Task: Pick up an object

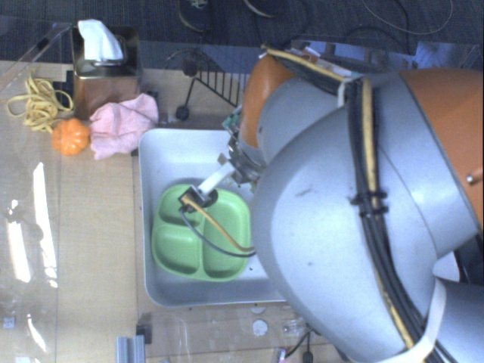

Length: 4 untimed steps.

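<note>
Arm reaching into the bin over the green plate

The gripper (239,168) hangs low inside the white bin (149,203), just beside the upper right edge of the green plate (198,242), probably because that divided plate is the thing in reach to pick. The plate lies flat on the bin floor, towards the bottom wall, so its raised rim looks like the best place to take hold. The arm's grey bulk covers the gripper from above, so I cannot tell whether it is open or closed, and nothing can be seen gripped in it. On the bench (76,240), outside the bin and well apart from the work, sit a pink cloth (121,123), a small orange pumpkin (70,136), a yellow cord (34,100) and a brown tissue box (102,78).
</note>
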### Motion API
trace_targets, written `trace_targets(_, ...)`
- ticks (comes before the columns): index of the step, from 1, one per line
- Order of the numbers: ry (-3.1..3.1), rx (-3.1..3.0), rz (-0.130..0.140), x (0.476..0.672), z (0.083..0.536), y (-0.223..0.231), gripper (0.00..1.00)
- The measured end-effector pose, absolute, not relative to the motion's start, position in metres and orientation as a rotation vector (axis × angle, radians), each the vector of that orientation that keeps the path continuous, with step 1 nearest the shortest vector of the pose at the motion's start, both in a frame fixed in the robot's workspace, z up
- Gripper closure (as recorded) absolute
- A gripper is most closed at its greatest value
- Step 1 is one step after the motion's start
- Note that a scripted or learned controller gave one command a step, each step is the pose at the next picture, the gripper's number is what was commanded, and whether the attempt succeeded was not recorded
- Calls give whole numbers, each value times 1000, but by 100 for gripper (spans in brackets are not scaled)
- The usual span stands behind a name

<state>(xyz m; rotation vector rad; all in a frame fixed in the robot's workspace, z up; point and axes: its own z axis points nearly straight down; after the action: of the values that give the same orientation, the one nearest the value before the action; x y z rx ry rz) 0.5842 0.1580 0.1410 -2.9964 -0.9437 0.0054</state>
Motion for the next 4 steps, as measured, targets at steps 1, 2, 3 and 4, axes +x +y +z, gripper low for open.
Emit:
trace_targets(1,-1670,-2661,3,517,203,159,100)
trace_targets(2,-1691,-2650,-9,501,106,221,100)
trace_targets(3,-1525,-2747,0,488,278,187,100)
trace_targets(4,-880,-3015,6,504,130,188,100)
